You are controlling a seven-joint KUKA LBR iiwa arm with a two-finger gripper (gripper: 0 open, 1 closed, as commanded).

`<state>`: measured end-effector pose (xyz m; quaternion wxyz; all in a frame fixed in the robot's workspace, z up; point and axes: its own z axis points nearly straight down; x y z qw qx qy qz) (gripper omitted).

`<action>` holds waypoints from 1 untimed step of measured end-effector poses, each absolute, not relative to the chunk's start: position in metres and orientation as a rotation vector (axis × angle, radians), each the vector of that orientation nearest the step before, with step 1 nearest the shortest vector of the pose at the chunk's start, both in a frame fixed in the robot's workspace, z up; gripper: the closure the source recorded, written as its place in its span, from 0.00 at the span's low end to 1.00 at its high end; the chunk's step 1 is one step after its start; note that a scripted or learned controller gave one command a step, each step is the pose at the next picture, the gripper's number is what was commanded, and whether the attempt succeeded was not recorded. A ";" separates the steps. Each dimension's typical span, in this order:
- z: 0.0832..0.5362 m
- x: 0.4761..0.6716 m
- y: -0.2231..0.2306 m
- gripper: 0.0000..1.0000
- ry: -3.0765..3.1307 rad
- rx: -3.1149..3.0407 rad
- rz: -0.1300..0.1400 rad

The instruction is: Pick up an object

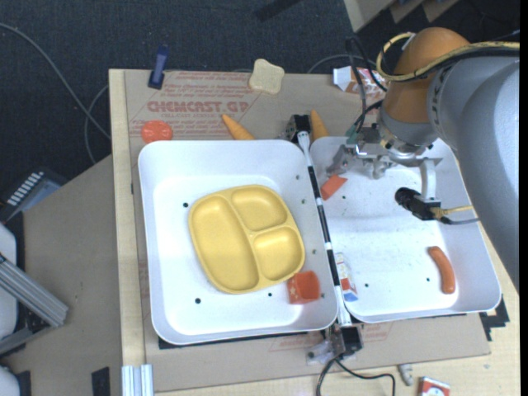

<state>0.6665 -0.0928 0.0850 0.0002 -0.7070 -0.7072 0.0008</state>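
1. The bench (74,246) carries two shallow white bins side by side.
2. The grey arm (487,122) reaches in from the right, its orange band over the far end of the right bin (388,254).
3. The left bin (165,246) holds a yellow divided plate (246,238), which lies flat in its middle.
4. The tool (367,162) hangs over the far left corner of the right bin. I cannot tell whether it is open or closed, and nothing shows in its grip.
5. A sausage (442,269) lies in the near right part of the right bin, well apart from the tool.
6. An orange wedge (332,187) lies in the right bin near its left wall, just beside the tool on the near side.
7. A red block (304,287) sits in the left bin, touching the plate's near right corner.
8. A bread piece (266,75) and a carrot (238,127) lie on the bench beyond the left bin.
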 end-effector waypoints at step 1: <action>0.096 0.667 -0.093 1.00 -2.223 -2.222 0.001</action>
